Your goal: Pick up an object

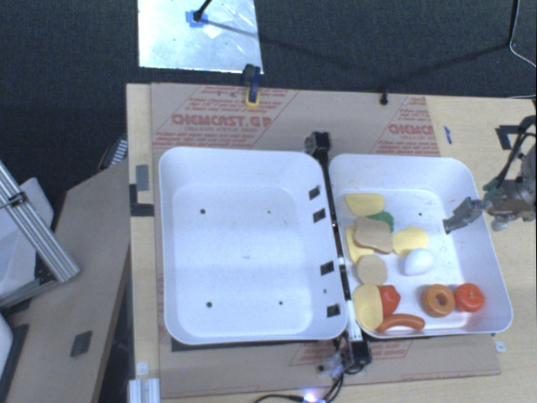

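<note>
The right bin (436,173) holds several toy foods: a yellow piece (365,203), a tan bread slice (372,235) over a green piece (383,220), a yellow lemon-like piece (410,239), a white egg (418,262), a tan round piece (372,269), a brown doughnut (437,300), a red tomato (469,297), a yellow slice (367,306) and a red sausage (399,324). My gripper (460,217) reaches in from the right edge, just over the bin's right wall, above and right of the egg. Nothing is seen between its fingers.
The left bin (243,166) sits beside the right one, joined by black clips (319,216) along the middle. A yellow and blue clamp (251,85) stands at the bench's back edge. Cables cross the dark floor behind.
</note>
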Controlling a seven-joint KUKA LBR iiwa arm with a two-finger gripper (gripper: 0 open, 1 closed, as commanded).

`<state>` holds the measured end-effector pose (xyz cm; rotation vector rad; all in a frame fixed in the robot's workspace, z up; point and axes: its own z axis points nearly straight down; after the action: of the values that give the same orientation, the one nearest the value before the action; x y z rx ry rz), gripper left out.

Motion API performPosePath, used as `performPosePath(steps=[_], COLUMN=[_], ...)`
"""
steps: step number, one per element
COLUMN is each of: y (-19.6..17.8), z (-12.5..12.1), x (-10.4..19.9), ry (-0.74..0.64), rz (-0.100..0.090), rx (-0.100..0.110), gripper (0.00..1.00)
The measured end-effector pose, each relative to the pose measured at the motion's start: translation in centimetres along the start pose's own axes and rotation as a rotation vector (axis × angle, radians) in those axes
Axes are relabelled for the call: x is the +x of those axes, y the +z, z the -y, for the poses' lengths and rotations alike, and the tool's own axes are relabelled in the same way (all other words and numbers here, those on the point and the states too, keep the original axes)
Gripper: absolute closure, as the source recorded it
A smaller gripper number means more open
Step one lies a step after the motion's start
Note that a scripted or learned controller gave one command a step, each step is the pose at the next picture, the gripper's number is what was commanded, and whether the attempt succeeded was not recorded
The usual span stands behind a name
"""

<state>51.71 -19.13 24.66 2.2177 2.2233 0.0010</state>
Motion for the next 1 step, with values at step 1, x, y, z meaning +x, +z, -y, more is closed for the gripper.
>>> performPosePath(steps=[1], y=[-6.12], z=[0.37], x=[12.35], ry=[-0.014], rz=[-0.005], rx=[-0.008], gripper=[0.0])
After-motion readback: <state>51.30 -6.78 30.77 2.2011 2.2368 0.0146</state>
